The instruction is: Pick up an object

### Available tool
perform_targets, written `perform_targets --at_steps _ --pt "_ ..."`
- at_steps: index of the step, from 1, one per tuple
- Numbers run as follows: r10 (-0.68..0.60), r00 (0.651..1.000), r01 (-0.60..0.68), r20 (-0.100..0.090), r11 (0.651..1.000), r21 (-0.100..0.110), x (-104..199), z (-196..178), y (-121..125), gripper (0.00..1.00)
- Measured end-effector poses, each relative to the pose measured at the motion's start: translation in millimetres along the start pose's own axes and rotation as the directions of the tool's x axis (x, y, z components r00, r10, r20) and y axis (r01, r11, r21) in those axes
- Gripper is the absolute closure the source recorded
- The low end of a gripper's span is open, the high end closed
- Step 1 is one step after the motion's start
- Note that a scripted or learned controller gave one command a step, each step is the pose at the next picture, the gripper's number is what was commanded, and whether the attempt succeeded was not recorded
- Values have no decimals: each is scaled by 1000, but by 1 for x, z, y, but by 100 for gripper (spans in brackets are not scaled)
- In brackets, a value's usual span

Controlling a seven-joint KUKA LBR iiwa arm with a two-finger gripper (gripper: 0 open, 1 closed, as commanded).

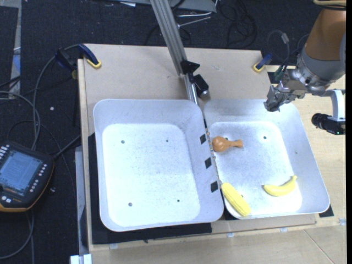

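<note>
End effector [273,104] hangs over the far right corner of the right bin [308,164], carrying nothing; how far it is spread cannot be told from this angle.

Three candidates lie in that bin: a brown toy drumstick [225,144] near the left wall, a yellow corn cob [236,199] against the near left rim, and a yellow banana [281,187] toward the near right. All look like light, rigid plastic play food with smooth skins that may slip under a pinch. The drumstick lies nearest and well apart from the others; its narrow shank probably offers the surest hold. The banana likely grips best across its middle, and the corn cob crowds the rim. The left bin [148,169] sits alongside on the surface [137,70].
</note>
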State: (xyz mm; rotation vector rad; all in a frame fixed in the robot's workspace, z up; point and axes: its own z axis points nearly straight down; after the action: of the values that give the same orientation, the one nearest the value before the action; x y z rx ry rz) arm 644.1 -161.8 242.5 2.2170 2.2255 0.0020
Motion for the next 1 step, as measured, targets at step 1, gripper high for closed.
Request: perform_targets --at_steps 1 --pt "0 1000 0 0 1000 2 54 11 2 100"
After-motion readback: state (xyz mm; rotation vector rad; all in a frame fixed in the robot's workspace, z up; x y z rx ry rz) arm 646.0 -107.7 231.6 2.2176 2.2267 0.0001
